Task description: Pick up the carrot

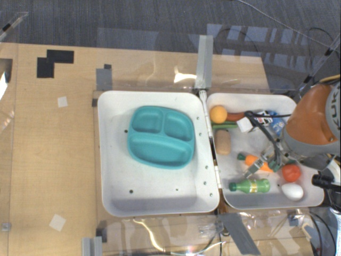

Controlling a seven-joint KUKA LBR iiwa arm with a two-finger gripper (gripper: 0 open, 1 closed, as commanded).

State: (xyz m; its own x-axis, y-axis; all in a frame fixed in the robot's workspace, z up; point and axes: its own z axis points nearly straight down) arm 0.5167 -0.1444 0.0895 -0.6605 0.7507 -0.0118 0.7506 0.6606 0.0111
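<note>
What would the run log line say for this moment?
hand: down in right white bin | small orange carrot: at the hand, in bin | grip: unclear | teal divided plate: left bin

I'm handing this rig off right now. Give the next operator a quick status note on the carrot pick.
Gripper: down in the right bin, right at the carrot; finger state unreadable from this camera.
Carrot: lying in the right bin, between the green bottle and the tomato, not lifted.
Teal tray: in the left bin.
Done: approach to the carrot.
Left: confirm the grasp, then lift.
</note>
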